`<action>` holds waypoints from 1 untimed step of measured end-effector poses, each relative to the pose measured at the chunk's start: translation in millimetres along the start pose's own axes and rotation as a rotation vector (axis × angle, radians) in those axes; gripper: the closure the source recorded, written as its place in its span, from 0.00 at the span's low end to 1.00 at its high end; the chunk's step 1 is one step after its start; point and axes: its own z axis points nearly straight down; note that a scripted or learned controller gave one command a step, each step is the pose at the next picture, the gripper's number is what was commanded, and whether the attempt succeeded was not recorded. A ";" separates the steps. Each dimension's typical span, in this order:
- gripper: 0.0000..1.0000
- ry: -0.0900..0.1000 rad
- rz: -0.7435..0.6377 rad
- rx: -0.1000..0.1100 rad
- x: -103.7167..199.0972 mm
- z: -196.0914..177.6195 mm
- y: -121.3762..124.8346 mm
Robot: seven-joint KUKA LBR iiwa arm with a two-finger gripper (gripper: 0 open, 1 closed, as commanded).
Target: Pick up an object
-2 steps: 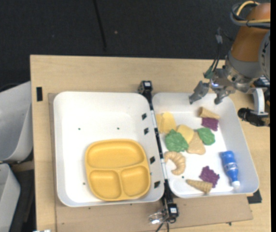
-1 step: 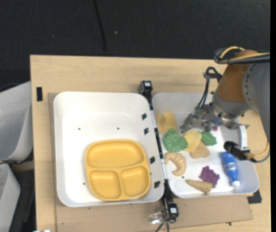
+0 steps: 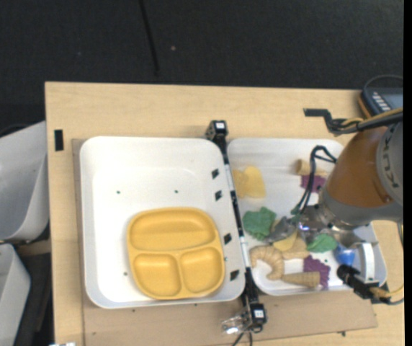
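The right bin (image 3: 278,150) holds several small toys: a pale yellow piece (image 3: 249,182), a green leafy piece (image 3: 260,222), a tan curved piece (image 3: 269,259), a purple piece (image 3: 315,268) and a green piece (image 3: 323,243). My gripper (image 3: 290,228) is low in this bin, just right of the green leafy piece and above the tan one. The arm's orange band (image 3: 357,171) hangs over the bin's right half and hides part of it.
In the left bin (image 3: 119,164) lies a yellow three-compartment plate (image 3: 176,252) toward the front. A black clip (image 3: 216,129) sits at the top of the divider between bins. A dark device (image 3: 382,99) rests on the bench at far right.
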 end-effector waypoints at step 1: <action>1.00 -0.003 0.008 -0.011 -1.9 -11.3 5.6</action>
